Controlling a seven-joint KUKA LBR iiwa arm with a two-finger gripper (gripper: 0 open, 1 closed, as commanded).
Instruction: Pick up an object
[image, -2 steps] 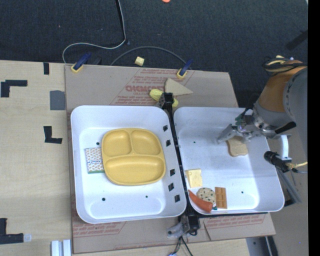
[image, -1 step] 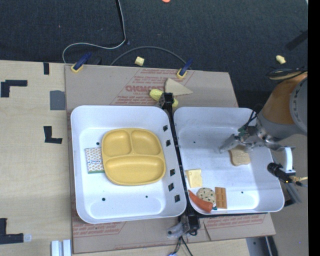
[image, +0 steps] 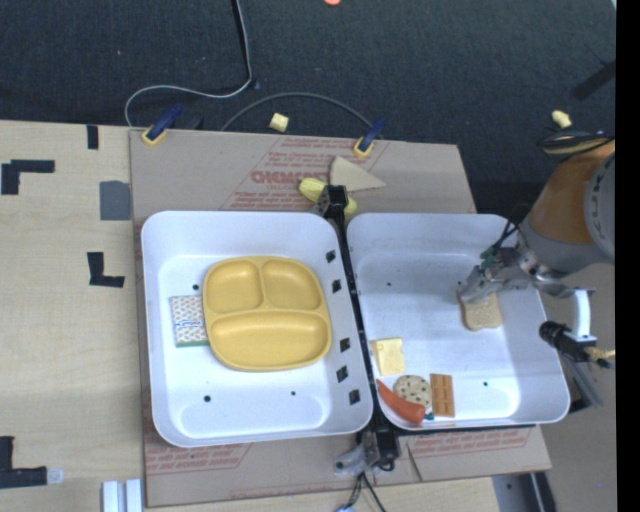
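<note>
On cardboard-topped bench (image: 420, 170) | two white bins (image: 250, 400) (dark carpet (image: 420, 60) behind) | pincer (image: 478, 292) state unclear

The counter (image: 60, 300) is pale wood with dark tape marks along its left part. A brown cardboard sheet (image: 290, 170) lies flat on it, clamped at the far edge by two blue-and-yellow clips (image: 160, 127). On the cardboard, two shallow white bins, left bin (image: 165, 300) and right bin (image: 520, 370), sit side by side, touching.
</note>
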